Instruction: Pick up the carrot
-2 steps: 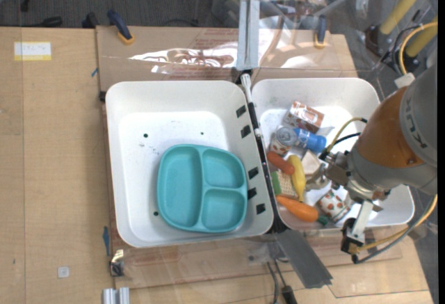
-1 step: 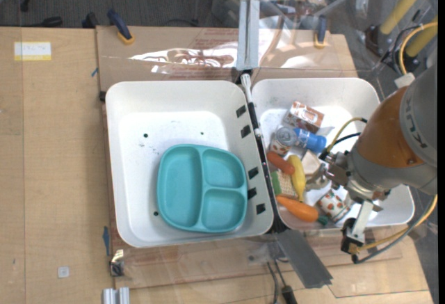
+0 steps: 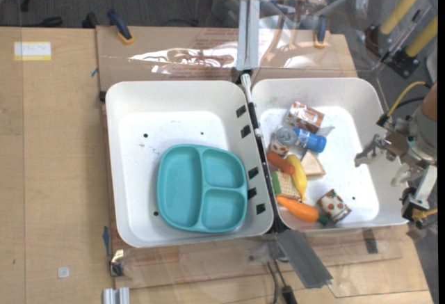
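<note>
Carrot [image 3: 297,209] at near edge of right bin [image 3: 361,97], long axis running left-right, slightly tilted. Gripper [image 3: 389,156] over bin's right rim, well apart, rightward of carrot; jaw state impossible to tell.

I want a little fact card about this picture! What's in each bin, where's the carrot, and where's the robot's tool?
left bin: holds a teal divided plate
right bin: holds a pile of toy food
carrot: orange, lying near the right bin's front edge, below the banana
next to carrot: small strawberry-print box on its right
tool: at the right bin's right rim, away from the carrot
carrot picked up: not yet
</note>
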`<action>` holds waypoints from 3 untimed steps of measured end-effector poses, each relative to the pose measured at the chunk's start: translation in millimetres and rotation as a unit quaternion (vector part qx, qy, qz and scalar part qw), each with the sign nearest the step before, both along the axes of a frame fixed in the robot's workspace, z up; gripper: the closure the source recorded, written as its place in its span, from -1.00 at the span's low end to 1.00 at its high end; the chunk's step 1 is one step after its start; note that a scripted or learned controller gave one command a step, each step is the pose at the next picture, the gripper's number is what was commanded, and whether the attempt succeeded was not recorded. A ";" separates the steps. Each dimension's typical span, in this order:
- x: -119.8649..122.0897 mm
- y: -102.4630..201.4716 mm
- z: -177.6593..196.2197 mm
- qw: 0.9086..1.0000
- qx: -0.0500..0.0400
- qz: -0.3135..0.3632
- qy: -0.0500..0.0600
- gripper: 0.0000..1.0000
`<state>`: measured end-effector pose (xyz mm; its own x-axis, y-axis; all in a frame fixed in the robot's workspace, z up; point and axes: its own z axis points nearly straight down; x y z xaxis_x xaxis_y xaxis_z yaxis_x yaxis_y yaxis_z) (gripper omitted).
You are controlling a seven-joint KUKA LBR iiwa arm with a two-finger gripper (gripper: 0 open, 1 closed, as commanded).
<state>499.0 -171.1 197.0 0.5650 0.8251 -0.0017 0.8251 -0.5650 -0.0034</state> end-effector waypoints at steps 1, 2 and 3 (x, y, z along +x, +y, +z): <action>52.4 56.4 -107.9 0.992 -0.001 -0.128 -0.005 -1.00; 31.1 -11.5 117.4 0.988 -0.001 -0.153 0.000 -1.00; -16.1 -45.5 33.7 0.980 0.000 -0.200 0.002 -1.00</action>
<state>482.9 -216.6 230.7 0.8435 0.5372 -0.0043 0.5371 -0.8435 -0.0054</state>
